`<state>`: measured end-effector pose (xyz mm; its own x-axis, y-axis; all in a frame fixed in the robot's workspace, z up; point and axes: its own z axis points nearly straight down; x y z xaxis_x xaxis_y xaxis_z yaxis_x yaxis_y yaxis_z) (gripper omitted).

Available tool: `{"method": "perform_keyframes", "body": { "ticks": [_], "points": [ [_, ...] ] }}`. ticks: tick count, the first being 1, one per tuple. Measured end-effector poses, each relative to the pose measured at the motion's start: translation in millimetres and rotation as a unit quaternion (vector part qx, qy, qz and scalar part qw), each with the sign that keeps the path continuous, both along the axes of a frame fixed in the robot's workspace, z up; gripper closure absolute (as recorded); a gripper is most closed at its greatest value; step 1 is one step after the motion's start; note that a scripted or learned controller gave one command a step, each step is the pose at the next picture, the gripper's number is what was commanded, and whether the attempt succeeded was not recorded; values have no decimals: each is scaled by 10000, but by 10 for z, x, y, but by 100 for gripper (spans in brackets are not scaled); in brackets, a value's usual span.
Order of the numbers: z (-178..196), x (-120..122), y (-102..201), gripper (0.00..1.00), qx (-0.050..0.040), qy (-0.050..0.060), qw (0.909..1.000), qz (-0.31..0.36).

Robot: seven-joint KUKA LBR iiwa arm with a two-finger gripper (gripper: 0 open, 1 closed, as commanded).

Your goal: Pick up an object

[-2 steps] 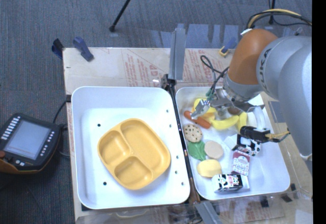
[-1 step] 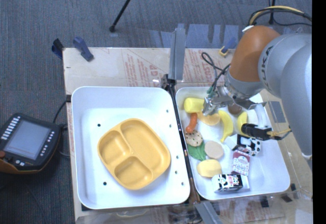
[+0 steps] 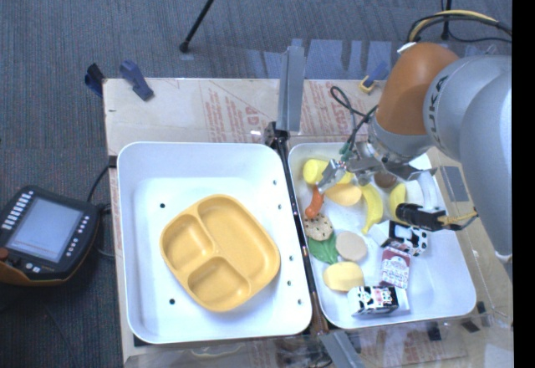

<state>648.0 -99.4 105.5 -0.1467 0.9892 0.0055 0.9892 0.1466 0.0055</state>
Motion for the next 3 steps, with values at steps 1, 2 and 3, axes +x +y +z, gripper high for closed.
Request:
{"method": "perform_keyframes", "body": {
  "ticks": [1, 2, 3],
  "points": [
    [93, 2, -3, 100, 7, 5, 10000, -2],
    [89, 0, -3, 0, 7, 8, 10000, -2],
    [-47, -42, -63, 0, -25, 41, 9955, -946]
  ]
}}
